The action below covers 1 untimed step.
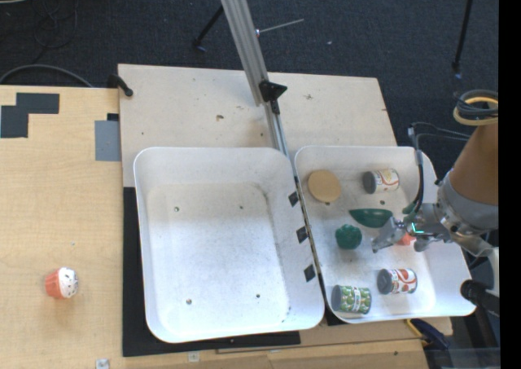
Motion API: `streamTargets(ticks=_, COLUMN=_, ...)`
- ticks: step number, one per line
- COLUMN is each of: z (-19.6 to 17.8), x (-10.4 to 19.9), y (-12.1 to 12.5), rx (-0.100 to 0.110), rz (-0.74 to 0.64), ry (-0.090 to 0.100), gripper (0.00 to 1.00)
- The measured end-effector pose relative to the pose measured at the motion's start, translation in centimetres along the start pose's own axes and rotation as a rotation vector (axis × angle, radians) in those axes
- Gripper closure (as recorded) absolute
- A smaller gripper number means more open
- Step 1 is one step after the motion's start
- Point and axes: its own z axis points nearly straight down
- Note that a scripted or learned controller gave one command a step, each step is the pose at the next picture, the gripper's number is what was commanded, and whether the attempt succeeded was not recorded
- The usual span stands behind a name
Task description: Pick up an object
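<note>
The right bin (431,298) holds a round tan disc (325,186), a small can lying on its side (381,181), a dark green bowl-like piece (371,217), a small green round object (348,236), a red and white can (397,281) and a green-patterned can (352,299). My gripper (394,236) hangs low over the middle of this bin, just right of the green bowl-like piece and above the red and white can. Nothing is visibly held in it.
The left bin (163,172) lies beside the right one, with a slanted metal rail (248,41) rising behind the divider. A small red and white object (62,283) lies on the wooden table at far left. The arm body (476,184) covers the right bin's right edge.
</note>
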Motion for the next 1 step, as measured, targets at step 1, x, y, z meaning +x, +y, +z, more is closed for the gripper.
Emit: streamTargets(ticks=1, z=6.40, x=-0.07, y=0.03, rx=0.007, rz=-0.002, ry=0.002, gripper=0.00)
